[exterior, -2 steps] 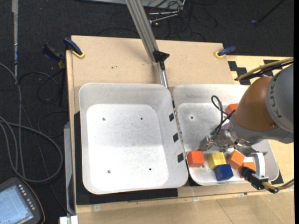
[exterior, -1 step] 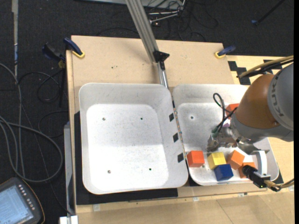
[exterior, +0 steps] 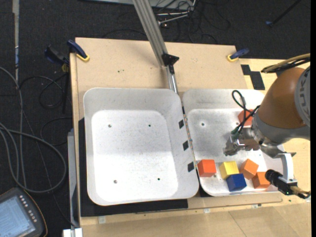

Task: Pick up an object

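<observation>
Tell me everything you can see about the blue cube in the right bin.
The blue cube is a small solid block, evenly blue, with a matte look like painted wood or plastic; which one I cannot tell. It sits flat on the floor of the right bin, near the front wall. Its top and two side faces are visible. The yellow cube sits right behind it, seemingly touching. An orange cube lies to its left, apart, and another orange cube to its right. The tool is above, not touching it.

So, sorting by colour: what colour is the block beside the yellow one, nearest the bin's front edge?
Blue, in the camera view.
</observation>
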Controlling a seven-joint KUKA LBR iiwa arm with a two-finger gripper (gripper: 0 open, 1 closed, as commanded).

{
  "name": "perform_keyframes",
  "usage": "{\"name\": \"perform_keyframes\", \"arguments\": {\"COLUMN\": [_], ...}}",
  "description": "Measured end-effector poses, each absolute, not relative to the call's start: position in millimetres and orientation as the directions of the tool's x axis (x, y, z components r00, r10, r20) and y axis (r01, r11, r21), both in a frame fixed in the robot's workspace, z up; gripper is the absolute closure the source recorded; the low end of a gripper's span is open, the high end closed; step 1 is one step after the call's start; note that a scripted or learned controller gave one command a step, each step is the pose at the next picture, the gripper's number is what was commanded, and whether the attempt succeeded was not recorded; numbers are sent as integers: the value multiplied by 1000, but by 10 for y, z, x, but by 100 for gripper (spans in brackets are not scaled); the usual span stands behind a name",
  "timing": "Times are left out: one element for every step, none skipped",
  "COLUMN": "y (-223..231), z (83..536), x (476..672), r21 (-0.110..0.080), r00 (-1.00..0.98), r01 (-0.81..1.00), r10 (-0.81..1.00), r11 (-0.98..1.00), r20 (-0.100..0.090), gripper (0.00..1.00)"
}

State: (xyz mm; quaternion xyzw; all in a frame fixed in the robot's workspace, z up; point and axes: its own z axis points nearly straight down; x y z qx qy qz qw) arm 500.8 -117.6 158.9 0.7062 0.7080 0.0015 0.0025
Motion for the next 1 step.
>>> {"name": "perform_keyframes", "arguments": {"y": [-1117], "z": [2180], "x": [4969], "r21": [7], "r00": [-4], "r01": [1000], "r10": [1000], "r11": [4], "r20": [-2], "gripper": [100]}}
